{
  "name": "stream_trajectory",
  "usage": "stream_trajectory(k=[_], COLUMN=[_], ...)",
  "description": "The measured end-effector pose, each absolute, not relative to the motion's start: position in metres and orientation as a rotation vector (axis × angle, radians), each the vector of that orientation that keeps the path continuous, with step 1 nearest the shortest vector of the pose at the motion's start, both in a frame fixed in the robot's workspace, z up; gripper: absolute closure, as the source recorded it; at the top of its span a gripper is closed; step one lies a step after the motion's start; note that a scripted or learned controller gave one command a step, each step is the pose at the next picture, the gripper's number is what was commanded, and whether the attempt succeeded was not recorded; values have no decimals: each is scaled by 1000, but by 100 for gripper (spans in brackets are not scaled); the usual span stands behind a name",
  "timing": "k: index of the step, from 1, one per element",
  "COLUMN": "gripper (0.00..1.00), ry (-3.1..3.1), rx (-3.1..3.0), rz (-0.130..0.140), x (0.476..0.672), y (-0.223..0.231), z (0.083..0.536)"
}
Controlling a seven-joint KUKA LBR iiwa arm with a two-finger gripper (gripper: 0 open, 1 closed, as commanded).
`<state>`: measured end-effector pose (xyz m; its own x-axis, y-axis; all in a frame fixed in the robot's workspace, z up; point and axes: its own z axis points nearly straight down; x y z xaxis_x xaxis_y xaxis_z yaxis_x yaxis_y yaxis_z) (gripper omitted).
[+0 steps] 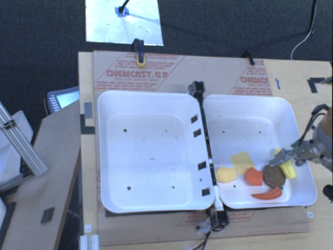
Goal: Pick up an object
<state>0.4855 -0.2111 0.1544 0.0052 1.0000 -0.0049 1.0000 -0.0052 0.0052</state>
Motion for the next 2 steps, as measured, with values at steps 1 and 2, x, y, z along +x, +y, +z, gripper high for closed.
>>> stream_trajectory(k=[1,2], gripper=[100,100], ry=[2217,2216], rx=[2216,2216], rz=[4,4], x=[489,489], y=[-207,-195], z=[162,84])
